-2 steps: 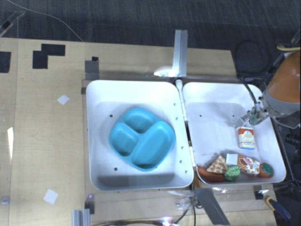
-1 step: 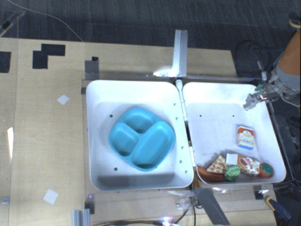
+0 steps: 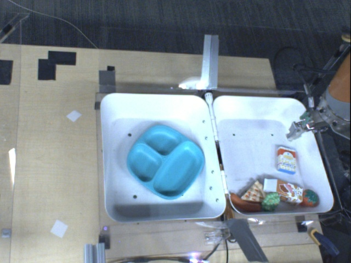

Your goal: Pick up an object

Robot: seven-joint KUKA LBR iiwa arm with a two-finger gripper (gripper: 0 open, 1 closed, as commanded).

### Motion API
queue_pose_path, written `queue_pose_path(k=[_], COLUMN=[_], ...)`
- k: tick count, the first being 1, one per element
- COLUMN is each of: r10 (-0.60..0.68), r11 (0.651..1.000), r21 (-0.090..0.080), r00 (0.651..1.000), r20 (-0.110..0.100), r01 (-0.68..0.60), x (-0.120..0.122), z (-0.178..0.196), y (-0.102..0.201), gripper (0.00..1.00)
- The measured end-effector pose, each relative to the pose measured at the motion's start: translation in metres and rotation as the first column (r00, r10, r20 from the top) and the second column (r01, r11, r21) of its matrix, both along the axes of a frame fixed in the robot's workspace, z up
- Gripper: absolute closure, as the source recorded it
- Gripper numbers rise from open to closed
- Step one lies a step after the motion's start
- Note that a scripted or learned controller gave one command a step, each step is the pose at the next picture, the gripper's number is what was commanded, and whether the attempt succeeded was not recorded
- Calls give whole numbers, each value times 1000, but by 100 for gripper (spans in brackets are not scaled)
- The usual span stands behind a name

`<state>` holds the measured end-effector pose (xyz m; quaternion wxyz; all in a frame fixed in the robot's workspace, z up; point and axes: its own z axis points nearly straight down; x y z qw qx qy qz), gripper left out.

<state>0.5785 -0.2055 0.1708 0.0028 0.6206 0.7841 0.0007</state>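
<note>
The right bin (image 3: pixel 247 114) holds a small orange and white packet (image 3: pixel 286 160) near its right side. Along its front edge lies a cluster of toy food: a red sausage (image 3: pixel 244 203), a pizza slice (image 3: pixel 254 190), a green broccoli piece (image 3: pixel 271 201), a colourful packet (image 3: pixel 289 192) and a green and orange item (image 3: pixel 310 197). My gripper (image 3: pixel 299 127) hangs at the bin's right rim, above and behind the small packet, with nothing seen in it. Its fingers are too small and blurred to read.
The left bin (image 3: pixel 115 119) carries a blue three-compartment plate (image 3: pixel 165 160). A metal post (image 3: pixel 210 59) stands behind the divider between the bins. The arm (image 3: pixel 337 92) enters from the right. Black markers lie on the bench at far left.
</note>
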Motion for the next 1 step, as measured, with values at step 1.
queue_pose_path(k=[1], r10=[1], r11=[1000], r21=[0], r00=[1000], r20=[0], r01=[-1], x=[0], z=[0], y=[0], gripper=[0])
